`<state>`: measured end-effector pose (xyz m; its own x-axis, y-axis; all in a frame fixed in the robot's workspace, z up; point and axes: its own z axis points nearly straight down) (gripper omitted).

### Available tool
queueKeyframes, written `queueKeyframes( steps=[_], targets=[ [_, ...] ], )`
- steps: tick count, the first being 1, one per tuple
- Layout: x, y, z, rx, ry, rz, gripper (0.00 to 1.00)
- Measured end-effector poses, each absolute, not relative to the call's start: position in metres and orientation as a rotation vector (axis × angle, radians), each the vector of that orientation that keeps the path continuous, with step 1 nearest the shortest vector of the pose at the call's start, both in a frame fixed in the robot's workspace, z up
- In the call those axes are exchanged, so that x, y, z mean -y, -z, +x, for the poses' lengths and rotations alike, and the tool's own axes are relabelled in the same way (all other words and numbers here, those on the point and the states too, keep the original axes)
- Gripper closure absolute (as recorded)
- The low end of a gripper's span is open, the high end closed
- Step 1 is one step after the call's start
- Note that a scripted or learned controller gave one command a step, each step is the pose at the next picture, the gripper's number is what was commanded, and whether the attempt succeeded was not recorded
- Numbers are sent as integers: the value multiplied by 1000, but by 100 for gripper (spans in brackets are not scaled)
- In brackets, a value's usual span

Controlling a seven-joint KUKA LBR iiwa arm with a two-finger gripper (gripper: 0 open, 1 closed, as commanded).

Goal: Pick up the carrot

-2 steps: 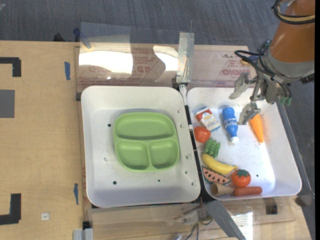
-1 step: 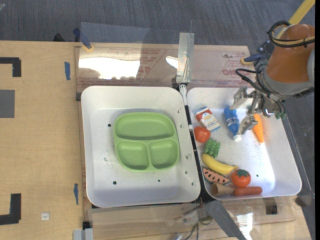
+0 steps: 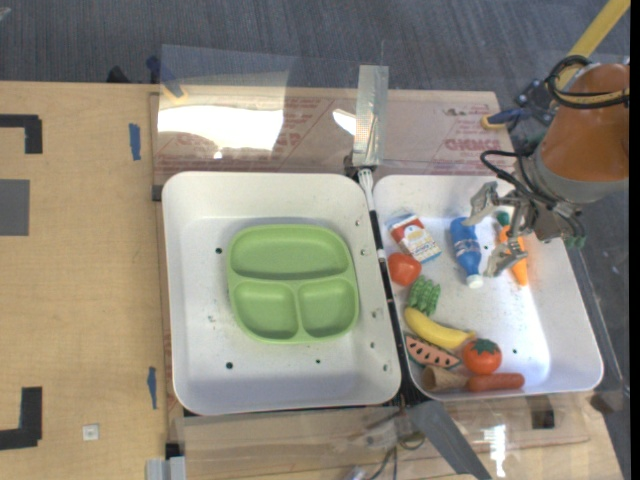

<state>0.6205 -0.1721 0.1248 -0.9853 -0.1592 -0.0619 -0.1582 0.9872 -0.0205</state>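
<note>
Desk [image 3: 80, 268]: light wood surface bearing 2 shallow white bins side by side.

Left bin [image 3: 190, 368]: holds 1 green divided plate [image 3: 293, 281] with 3 compartments, set near the middle.

Right bin [image 3: 570, 343]: holds the small items. Toward the far left, a red-and-white carton [image 3: 414, 238]; below it a red tomato [image 3: 404, 269] and a green knobbly piece [image 3: 425, 295]. A blue bottle [image 3: 465, 250] lies near the middle. At the near side, a banana [image 3: 436, 329], a watermelon slice [image 3: 433, 353], a second tomato with a green top [image 3: 482, 356] and a red sausage [image 3: 495, 381].

Arm [image 3: 588, 128]: grey with an orange band, entering from the right over the right bin's far right corner, wrist pointing down and leftward.

Hand [image 3: 507, 246]: low over the right bin, just right of the blue bottle; fingers close around an orange piece.

Carrot [image 3: 518, 265]: orange, in the right bin's far right part, lodged between the hand's fingers, lower end protruding toward the bin floor.
</note>
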Motion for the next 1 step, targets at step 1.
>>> queueKeyframes(
  steps=[1],
  targets=[
    [181,-124,621,-3059,31,-286,0]
  ],
)
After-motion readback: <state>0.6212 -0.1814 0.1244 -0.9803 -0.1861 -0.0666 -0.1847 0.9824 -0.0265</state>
